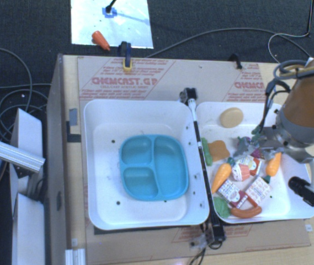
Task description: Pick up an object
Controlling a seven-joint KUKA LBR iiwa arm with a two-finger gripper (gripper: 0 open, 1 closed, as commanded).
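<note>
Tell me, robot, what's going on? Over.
Gripper low over toy food pile in right bin. Nothing seen held. Blue tray sits in left bin.

Blue divided tray (pixel 153 167) in the left white bin (pixel 99 148); blue-and-yellow clamp (pixel 126 56) on the bench's far edge.

Two white bins (pixel 99 148) sit side by side; one blue divided tray (pixel 154 167) lies in the left bin; two toy carrots (pixel 221 175) lie in the right.
</note>
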